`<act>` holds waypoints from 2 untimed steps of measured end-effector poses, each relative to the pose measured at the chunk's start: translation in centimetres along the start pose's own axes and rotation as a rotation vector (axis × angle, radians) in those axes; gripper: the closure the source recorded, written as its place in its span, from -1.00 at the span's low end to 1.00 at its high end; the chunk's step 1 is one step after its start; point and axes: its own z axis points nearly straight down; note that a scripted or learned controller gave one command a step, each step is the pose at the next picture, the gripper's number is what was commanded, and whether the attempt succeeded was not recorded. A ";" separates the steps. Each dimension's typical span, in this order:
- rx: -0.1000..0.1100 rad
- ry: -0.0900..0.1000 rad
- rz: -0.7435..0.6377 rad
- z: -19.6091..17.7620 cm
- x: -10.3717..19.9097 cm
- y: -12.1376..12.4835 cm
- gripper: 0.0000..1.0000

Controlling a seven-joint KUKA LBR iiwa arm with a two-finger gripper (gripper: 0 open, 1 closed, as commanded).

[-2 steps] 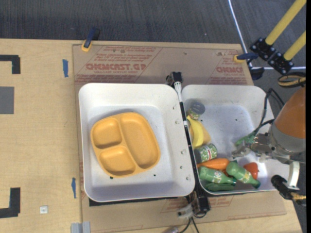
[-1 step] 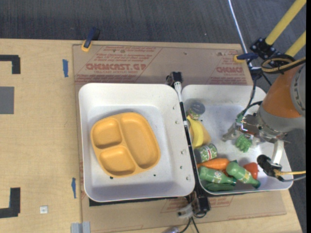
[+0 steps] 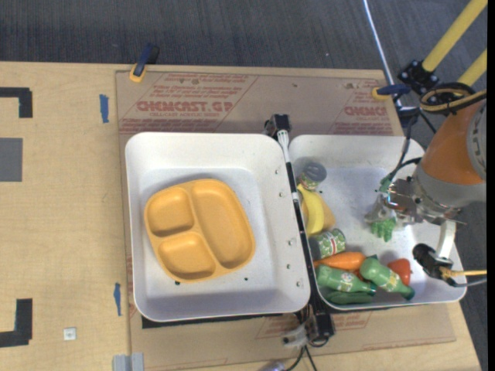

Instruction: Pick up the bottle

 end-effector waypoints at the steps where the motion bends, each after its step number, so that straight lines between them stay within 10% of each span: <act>1: -0.004 0.003 -0.366 0.9 -1.5 -5.7 1.00; 2: 0.007 0.006 -0.300 -12.1 3.0 -5.7 1.00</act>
